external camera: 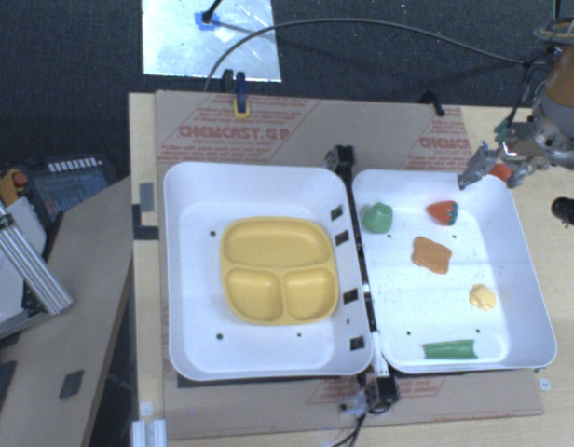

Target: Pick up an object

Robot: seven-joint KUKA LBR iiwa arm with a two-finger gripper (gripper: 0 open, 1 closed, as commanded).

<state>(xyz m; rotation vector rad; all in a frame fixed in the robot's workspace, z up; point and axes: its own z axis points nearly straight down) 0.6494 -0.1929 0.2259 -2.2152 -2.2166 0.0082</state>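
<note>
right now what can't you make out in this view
- Grey arm with the orange band: cut off by the right edge of the camera view.
- Hand, above the right white bin's far corner: too small and blurred to read its grip.
- Small red and green toy and pale yellow lump: too small to identify.

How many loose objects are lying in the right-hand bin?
5: green round piece at upper left, red piece upper middle, orange piece at center, pale yellow piece at right, green bar along the near edge. None looks hidden.
</note>
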